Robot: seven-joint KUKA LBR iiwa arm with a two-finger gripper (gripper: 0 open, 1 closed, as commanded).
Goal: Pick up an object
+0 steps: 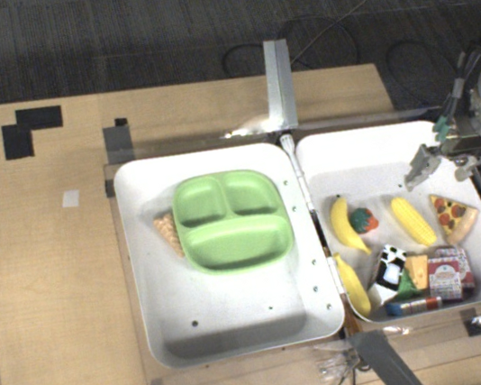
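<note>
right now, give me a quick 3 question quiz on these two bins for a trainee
1. True or false: the green plate lies in the left bin.
2. Which lies nearest the gripper? A) pizza slice B) marker C) red box
3. Fill in: the corn cob lies in the ___ bin.

Key: 1 true; 2 A; 3 right.
</note>
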